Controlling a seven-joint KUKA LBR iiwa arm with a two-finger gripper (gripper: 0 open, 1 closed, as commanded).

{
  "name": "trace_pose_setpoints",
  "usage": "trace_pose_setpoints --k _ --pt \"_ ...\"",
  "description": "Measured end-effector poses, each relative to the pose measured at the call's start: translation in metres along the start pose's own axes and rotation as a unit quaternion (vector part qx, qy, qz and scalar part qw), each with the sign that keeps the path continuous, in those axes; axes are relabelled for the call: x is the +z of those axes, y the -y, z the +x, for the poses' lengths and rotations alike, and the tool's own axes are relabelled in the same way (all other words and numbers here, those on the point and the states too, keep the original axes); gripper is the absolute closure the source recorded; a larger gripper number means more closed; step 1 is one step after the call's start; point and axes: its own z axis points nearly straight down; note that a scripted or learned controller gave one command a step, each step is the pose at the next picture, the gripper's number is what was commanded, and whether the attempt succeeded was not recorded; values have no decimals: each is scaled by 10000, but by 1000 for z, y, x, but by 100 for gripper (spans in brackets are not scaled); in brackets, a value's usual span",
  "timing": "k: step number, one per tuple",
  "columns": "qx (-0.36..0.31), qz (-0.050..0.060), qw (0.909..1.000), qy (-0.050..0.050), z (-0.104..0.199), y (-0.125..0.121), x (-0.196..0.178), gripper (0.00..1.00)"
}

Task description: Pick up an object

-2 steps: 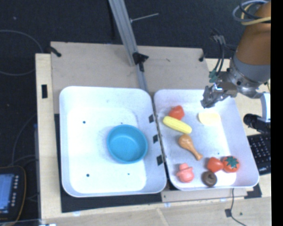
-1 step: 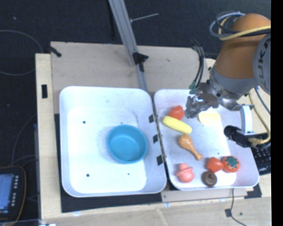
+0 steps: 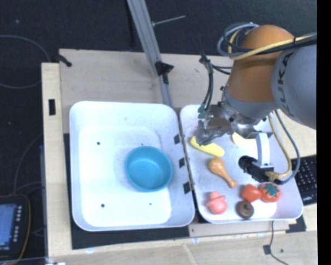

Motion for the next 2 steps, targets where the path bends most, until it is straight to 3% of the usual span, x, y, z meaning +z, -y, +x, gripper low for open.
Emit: trace_pose_setpoints --k 2 --pt "-4 19 10000 -4 81 51 22 100"
